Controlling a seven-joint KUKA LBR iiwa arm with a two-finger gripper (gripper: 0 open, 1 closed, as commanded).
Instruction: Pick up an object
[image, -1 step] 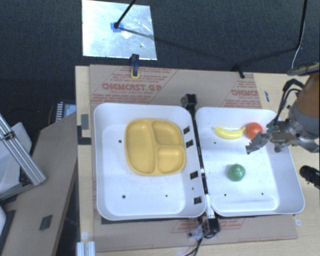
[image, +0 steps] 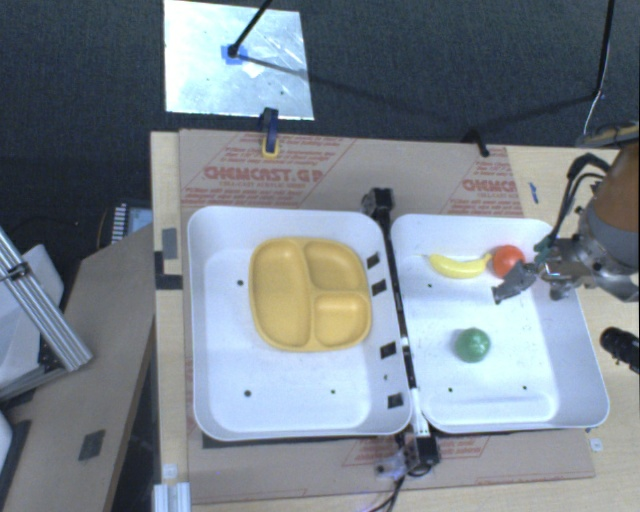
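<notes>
in the left bin (image: 215, 330) a yellow divided tray (image: 308, 293) lies flat near the middle, with three compartments and nothing visible in them. it plays no evident part in the present step.

across the black divider (image: 395, 300), the right bin (image: 570, 395) holds three loose things. a banana (image: 458, 264) lies toward the far side, its right tip touching or just beside a red-orange ball (image: 507, 258). a green ball (image: 472, 345) sits apart from both, nearer the middle of the bin floor and to the near side of them.

further right, the arm comes in over the bin's right rim. the gripper (image: 518, 283) hangs low over the far right part of the bin, just to the right and near side of the red-orange ball. one dark finger (image: 510, 286) points left toward that ball; the second finger cannot be made out clearly, so whether the gripper is spread or pressed together cannot be told from this view.

nothing shows between the fingers, and all three things rest on the bin floor. judged from this, the pick is not yet done: the approach looks well advanced, with the red-orange ball the likeliest target, and what is left is to close on a thing and lift it clear. the banana lying against the ball could get in the way of a clean grasp.
</notes>
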